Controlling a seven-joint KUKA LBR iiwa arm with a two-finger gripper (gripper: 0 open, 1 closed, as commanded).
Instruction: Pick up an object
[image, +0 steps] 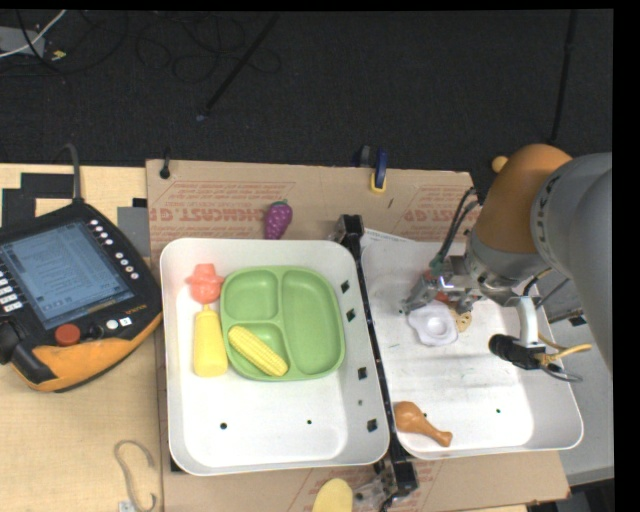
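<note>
Left bin (190, 420): green divided plate (310, 320) took the centre through 3 o'clock, close to that wall. Corn cob (258, 351) lay in the plate's 7 o'clock compartment. Yellow bottle (208, 342) sat just beside the plate at 9 o'clock, pink toy (204, 283) at 10. Bare floor ran along the whole 6 o'clock side.

Right bin (560, 430): arm (560, 220) covered the 2 o'clock corner. Gripper (432, 297) hung at 10 o'clock, white round piece (433, 326) just beside it. Brown drumstick (422, 424) lay at 7 o'clock near the wall. Floor was bare from centre to 5 o'clock.
</note>
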